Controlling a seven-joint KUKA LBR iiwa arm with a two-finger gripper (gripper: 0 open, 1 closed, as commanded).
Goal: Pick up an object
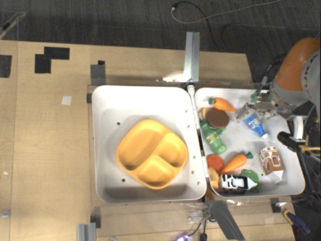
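Two white bins on the worktop, gripper low in the right bin's far corner.

Whether it is wide or narrow cannot be told. A blue packet lies just beside it, nearer the camera. A burger, two carrots, a green bottle, a tomato and a small carton crowd this bin. The left bin holds a yellow divided plate.

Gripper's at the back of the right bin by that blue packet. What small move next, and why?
Probably a short descent straight onto the blue packet. The gripper sits just behind it at the right bin's far edge, and nothing appears held. The packet lies apart from the carrot and the small carton, so neighbours shouldn't interfere.
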